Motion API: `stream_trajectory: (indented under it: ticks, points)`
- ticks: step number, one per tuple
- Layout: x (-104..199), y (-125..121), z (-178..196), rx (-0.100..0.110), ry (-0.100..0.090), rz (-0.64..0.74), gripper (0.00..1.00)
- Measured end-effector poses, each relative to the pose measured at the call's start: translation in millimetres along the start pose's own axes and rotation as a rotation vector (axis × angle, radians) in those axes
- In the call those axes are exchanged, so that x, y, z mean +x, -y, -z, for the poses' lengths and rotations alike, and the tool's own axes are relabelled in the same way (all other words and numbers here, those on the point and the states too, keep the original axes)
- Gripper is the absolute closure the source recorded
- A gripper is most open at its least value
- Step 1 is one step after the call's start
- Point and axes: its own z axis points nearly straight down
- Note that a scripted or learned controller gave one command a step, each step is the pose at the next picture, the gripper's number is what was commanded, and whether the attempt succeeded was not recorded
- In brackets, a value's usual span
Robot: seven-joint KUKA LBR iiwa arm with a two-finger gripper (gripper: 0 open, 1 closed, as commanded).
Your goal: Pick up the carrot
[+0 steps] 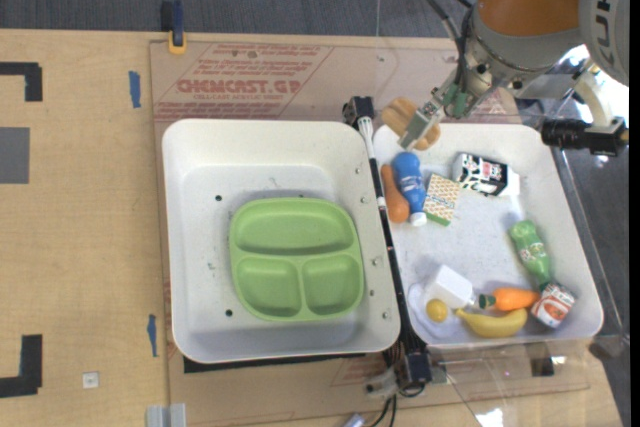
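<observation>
The carrot (pixel 515 298), small and orange with a green stub at its left end, lies near the front right of the right bin (pixel 585 245). It sits just above a banana (pixel 492 321) and beside a red-and-white can (pixel 552 306). My gripper (pixel 425 127) hangs over the bin's far left corner, far from the carrot. It is right next to a tan, bread-like piece (pixel 402 115); whether it touches that piece is unclear.
The right bin also holds a blue bottle (pixel 409 185), an orange stick (pixel 394 195), a patterned packet (pixel 442 199), a black-and-white carton (pixel 481 174), a green bottle (pixel 531 251) and a white block (pixel 451 286). The left bin (pixel 190 215) holds a green divided plate (pixel 295 257).
</observation>
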Motion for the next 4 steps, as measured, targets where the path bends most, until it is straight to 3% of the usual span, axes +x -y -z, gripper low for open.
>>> stream_trajectory:
  ticks: [1, 2, 3, 4]
  points:
    - [45, -81, -28, 0.002, -0.009, -0.027, 1.00]
    - [88, -124, -138, 0.012, -0.017, 0.202, 1.00]
    - [143, -173, -136, 0.001, -0.010, -0.027, 1.00]
    - [119, -163, -78, 0.000, -0.005, -0.283, 1.00]
